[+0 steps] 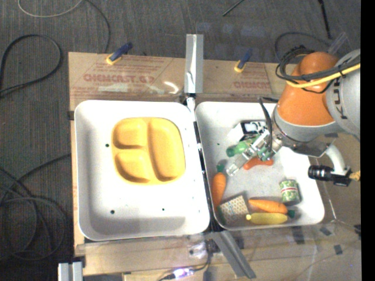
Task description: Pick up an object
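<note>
My gripper [253, 151] hangs low in the right bin [310, 215], near its middle, under the orange wrist band. A green object [237, 150] lies right at its left side. A small red-orange piece [258, 163] sits just below it. I cannot tell whether either one is touched. Further down lie an orange carrot [218, 188], a second carrot [268, 205], a yellow banana-like piece [266, 218], a patterned square [232, 206] and a green can [289, 191]. A black-and-white item [252, 126] lies behind the gripper.
The left bin [94, 215] holds a yellow divided plate [149, 149]. A metal divider [194, 63] stands between the bins at the back. The arm's body covers the right bin's upper right corner. Cables run over the floor around the bench.
</note>
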Tool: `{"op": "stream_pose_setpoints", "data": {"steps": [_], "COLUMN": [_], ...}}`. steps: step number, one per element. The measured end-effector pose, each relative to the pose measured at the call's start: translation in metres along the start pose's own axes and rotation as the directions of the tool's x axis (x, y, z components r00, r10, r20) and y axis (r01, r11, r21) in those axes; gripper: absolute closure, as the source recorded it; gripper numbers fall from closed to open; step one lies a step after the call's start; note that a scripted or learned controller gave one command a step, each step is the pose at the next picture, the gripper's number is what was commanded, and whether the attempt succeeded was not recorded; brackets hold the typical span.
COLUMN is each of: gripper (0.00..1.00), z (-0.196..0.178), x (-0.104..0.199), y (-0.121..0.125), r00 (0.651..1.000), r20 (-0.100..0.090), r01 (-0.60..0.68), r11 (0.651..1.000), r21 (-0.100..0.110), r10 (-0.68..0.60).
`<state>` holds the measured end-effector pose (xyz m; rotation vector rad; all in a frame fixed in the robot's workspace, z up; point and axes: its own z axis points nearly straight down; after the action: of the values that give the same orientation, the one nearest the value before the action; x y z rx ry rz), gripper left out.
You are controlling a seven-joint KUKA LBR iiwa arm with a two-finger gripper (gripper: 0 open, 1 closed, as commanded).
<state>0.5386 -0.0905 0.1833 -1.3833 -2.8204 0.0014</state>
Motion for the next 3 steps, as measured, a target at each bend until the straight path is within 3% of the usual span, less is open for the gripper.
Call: {"op": "stream_pose_setpoints", "data": {"steps": [1,2,3], "gripper": [0.00,0.00,0.00], "z": [-0.046,0.081,0.026], "x": [0.030,0.020,0.023], "y": [-0.047,-0.056,-0.053], "r00": [0.968,0.900,0.831], "r20": [-0.001,-0.002,0.000], "r01": [-0.251,-0.436,-0.557], "r11": [0.968,0.900,0.831], "r21": [0.002,0.004,0.004], "r10": [0.251,0.436,0.557]}}
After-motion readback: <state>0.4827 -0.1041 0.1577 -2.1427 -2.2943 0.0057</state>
